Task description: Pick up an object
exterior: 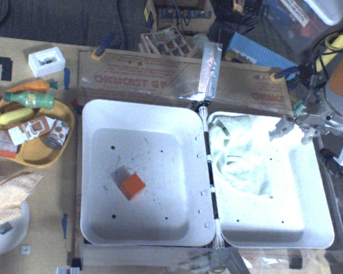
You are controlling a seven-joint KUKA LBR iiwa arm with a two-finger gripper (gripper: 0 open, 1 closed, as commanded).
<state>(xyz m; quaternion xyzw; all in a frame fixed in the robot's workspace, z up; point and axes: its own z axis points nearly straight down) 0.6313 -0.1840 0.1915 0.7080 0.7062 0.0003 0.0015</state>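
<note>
One target, far from your gripper

Your gripper (293,127) hangs open and empty over the right bin's (312,235) far corner; the orange block (133,186) sits in the left bin (92,156), tilted, so closing fingers may nudge it aside.

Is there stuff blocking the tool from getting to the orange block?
Only the raised rims where the two bins meet lie between. The tool is above the right bin; the orange block sits in the left bin.
</note>
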